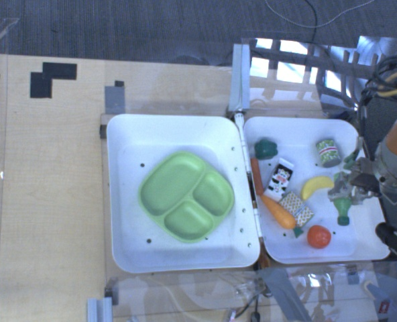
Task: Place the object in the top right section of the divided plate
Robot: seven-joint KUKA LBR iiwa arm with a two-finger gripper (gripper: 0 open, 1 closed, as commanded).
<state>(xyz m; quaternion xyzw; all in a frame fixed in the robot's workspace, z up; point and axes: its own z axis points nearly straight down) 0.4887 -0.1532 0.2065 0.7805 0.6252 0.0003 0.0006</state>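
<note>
A single green divided plate (187, 196) with three sections lies left of centre in the left white bin (125, 247), turned diagonally. The right white bin (369, 247) holds eight small items: one dark green toy (266, 148), one green-labelled can (328, 152), one black-and-white box (280, 177), one banana (316, 186), one carrot (276, 210), one checkered packet (298, 208), one tomato (319, 237), one green bottle (343, 210). The arm (396, 153) reaches in from the frame's right; its gripper (346, 192) sits over the bottle, grip unclear.

One fixed overhead camera, apparently slanted, overlooks both bins (118, 247).
</note>
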